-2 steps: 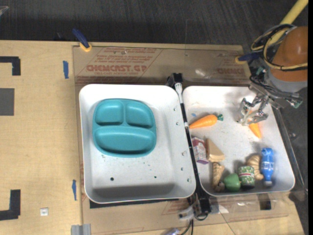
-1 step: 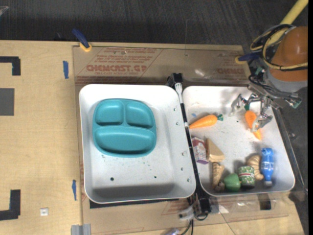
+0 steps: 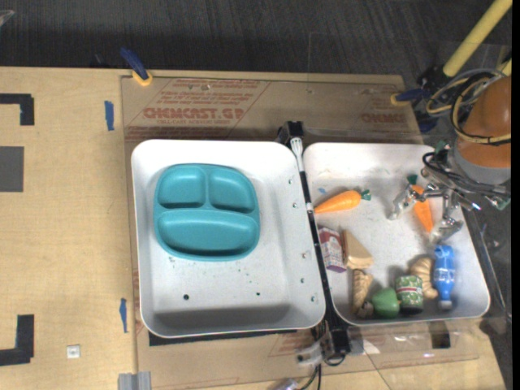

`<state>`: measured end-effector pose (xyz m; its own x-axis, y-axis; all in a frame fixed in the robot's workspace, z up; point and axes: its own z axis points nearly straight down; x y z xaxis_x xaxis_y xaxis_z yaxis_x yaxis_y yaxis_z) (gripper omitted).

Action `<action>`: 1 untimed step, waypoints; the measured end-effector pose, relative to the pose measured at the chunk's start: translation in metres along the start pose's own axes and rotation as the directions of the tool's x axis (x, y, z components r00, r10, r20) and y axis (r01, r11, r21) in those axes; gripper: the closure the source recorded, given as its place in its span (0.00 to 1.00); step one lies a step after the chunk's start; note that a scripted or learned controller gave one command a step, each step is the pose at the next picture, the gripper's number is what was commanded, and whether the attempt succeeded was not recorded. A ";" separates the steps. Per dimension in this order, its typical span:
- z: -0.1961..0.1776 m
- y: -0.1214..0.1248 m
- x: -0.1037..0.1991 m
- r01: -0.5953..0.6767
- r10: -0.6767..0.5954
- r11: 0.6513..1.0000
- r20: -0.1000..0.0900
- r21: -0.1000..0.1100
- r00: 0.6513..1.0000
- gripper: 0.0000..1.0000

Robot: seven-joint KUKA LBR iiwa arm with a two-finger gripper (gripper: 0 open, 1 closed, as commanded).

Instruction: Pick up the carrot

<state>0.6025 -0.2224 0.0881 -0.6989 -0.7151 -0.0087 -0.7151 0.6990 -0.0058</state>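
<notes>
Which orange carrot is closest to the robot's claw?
The smaller carrot, right between the gripper's metal fingers near the right bin's far right side. The bigger carrot, with a green top, lies apart by the bins' divider.

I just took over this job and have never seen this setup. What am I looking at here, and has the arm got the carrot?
One camera looks down at a slant on a bench with two white bins. The left bin holds a teal divided plate. The right bin holds toy food: a carrot near its left side, and a blue bottle among others. The robot arm reaches in from the right; its gripper is low in that bin, beside a small orange piece, apart from the carrot.
</notes>
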 end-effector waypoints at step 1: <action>0.002 -0.047 -0.048 -0.235 0.235 0.972 -0.002 -0.004 0.972 0.00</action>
<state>0.6692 -0.2209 0.0872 -0.8473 -0.5311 -0.0083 -0.5311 0.8473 -0.0001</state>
